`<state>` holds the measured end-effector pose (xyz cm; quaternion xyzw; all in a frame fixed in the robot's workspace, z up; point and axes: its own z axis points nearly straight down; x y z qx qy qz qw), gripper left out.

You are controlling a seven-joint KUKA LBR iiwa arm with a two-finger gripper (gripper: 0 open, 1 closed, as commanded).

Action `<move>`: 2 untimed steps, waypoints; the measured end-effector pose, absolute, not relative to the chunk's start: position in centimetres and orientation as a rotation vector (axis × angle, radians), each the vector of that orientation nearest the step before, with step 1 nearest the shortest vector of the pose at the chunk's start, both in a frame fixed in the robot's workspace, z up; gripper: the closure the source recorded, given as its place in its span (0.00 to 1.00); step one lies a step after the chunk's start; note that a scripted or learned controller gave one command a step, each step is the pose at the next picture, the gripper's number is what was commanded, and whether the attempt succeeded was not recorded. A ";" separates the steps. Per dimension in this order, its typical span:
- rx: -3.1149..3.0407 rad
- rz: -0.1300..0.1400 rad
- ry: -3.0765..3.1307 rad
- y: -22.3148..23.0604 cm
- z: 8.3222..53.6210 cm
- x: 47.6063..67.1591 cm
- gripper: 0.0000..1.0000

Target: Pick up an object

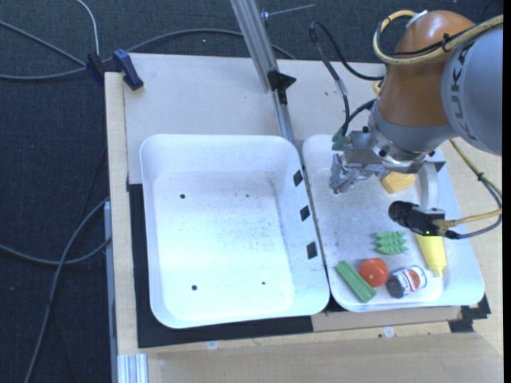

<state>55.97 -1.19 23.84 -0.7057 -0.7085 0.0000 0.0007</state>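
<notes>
Pincer [343, 180] sits low over the far part of the right bin [351, 228], close to the wall that bin shares with the left bin [223, 230]. I cannot tell from this slant whether it is spread or pressed together. All pickable things are in the right bin, on the picture-right of the pincer or on its camera side. Yellow wedge [398, 183] is nearest, just beside the pincer on the picture-right, partly under the wrist. Green ridged piece [390, 242] lies further toward the camera and to the picture-right, apart from the pincer. Yellow bottle [432, 252] lies just past that, by the bin's outer side. Along the near wall, well apart from the pincer, I see a green stick [354, 281], a red ball [373, 272] touching it, and a small tipped can [407, 281] with a red and white label next to the ball. Left bin is on the pincer's picture-left. Both bins rest on the pale surface [200, 94], which carries a blue clamp [128, 69] at its far corner, well away from the pincer.
</notes>
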 end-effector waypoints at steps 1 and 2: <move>-2.215 0.000 -2.226 4.0 22.7 56.9 1.00; -2.215 -0.002 -2.226 9.5 22.9 57.7 1.00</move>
